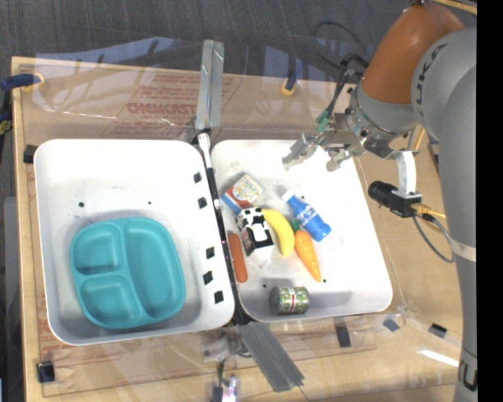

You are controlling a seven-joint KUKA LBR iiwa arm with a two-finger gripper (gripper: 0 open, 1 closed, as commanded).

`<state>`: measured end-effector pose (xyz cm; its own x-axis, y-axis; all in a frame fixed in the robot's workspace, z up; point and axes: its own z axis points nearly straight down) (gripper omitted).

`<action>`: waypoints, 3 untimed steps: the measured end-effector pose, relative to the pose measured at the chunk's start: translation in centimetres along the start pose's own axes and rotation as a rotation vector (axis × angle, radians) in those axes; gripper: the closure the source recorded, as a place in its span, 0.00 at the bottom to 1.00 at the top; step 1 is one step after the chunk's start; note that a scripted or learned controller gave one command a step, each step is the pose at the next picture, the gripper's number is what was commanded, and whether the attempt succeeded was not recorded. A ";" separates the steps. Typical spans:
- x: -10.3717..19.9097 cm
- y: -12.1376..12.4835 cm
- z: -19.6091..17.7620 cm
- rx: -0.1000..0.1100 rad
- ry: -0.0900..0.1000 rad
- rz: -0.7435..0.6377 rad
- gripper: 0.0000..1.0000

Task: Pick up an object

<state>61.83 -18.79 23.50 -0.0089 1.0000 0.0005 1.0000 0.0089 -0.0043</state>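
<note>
My gripper hangs over the far part of the right bin, its two fingers spread apart with nothing between them. Below and nearer lie the objects: a blue bottle, a yellow banana, an orange carrot, a black-and-white item, a small colourful carton, a red sausage along the bin's left wall, and a green can at the near edge. The gripper is above and behind the blue bottle, apart from all of them.
The left bin holds a teal divided plate. A divider with black clips runs between the bins. A cable and black connector hang to the right of the gripper.
</note>
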 end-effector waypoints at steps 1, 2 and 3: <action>-2.2 -3.2 10.1 -0.001 -0.001 -0.004 0.00; -2.2 -3.2 14.3 -0.001 0.000 0.074 0.00; -2.1 -3.2 13.3 0.001 0.001 0.071 1.00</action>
<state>58.60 -20.93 10.20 0.0616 0.9981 0.0011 0.9981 -0.0616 -0.0050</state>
